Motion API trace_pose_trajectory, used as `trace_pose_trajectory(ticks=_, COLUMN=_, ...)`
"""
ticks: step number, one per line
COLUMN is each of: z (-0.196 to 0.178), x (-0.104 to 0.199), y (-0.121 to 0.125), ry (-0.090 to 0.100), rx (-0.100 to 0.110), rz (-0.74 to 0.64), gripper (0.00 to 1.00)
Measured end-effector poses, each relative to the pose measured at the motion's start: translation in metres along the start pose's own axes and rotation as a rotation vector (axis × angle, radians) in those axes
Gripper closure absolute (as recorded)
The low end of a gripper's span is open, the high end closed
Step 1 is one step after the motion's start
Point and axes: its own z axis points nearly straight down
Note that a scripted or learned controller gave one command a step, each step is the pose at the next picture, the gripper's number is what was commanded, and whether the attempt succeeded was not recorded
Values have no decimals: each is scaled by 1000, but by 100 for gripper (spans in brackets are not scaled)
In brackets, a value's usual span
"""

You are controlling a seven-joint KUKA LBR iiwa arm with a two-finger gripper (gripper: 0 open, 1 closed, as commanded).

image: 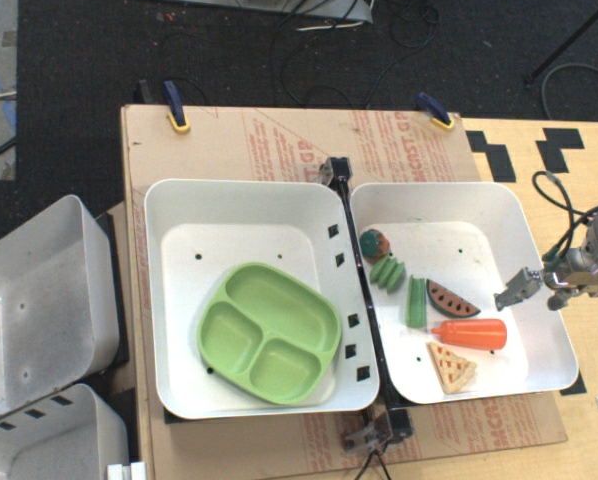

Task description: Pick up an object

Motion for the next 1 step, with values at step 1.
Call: trace_pose_trajectory(ticks=1, z=-7, x=1, y=3, ry=-4, rx=-13, rz=-5, gripper=0)
